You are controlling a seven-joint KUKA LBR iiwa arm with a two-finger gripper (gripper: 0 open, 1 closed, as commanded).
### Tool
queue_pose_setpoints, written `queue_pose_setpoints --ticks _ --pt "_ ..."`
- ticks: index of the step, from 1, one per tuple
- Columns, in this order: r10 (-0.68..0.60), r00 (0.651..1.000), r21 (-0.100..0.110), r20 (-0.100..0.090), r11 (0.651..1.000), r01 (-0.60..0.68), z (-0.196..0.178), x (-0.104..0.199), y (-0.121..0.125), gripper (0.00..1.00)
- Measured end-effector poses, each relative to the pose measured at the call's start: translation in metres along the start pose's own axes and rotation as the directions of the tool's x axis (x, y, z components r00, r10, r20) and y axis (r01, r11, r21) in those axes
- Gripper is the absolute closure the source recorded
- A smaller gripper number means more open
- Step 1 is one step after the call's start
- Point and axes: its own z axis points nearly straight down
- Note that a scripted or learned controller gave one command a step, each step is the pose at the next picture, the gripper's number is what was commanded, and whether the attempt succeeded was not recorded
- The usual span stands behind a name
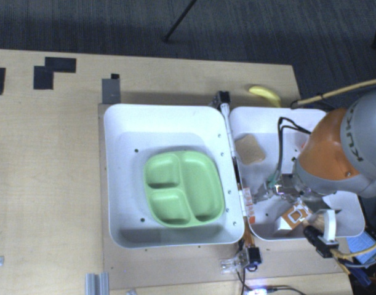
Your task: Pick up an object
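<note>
Tan object [250,149] apart from arm [335,149] bent low over right bin [261,118], end effector [285,196] grip perhaps hidden, untellable.

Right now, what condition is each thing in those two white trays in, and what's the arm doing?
Green divided plate: flat, right side up, in the left bin.
Tan sponge-like block: lying loose in the right bin.
Banana: on the bench beyond the right bin.
Arm: reaching low over the right bin.
</note>
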Motion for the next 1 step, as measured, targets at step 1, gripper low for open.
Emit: queue_pose_setpoints --ticks 1 --pt "-0.003 1.0 -0.004 -0.002 1.0 0.003 -0.0104 0.0016 0.002 1.0"
